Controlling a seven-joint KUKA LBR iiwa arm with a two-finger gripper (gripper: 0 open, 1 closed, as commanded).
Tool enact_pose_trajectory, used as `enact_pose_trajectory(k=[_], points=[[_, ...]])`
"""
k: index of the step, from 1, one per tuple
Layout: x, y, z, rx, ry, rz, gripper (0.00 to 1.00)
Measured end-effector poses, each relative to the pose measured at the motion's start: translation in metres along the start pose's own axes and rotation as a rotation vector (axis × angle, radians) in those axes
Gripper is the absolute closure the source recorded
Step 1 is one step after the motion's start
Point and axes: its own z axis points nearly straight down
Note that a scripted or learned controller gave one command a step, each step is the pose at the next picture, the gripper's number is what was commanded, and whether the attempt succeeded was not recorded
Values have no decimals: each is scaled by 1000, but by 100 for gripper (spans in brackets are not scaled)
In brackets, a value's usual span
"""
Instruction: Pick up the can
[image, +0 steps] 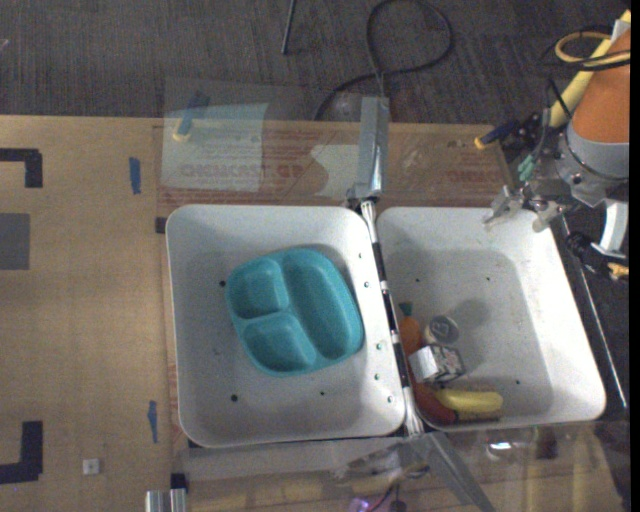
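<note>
In the right bin we see the can (upright), the gripper over the far rim, its finger state unclear.

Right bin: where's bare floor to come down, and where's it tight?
The right bin is bare across its far half and along the right wall. It is crowded in the near-left corner against the divider: the can, a silver block, a banana and an orange piece bunch together. The left bin has bare floor all round the teal tray.
</note>
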Motion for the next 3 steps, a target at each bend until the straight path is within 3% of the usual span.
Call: enact_pose_trajectory(k=[1,2,3], points=[[43,-22,98,-1,0,303,0],[9,-37,102,-4,1,597,0],[9,-36,93,-3,-4,594,100]])
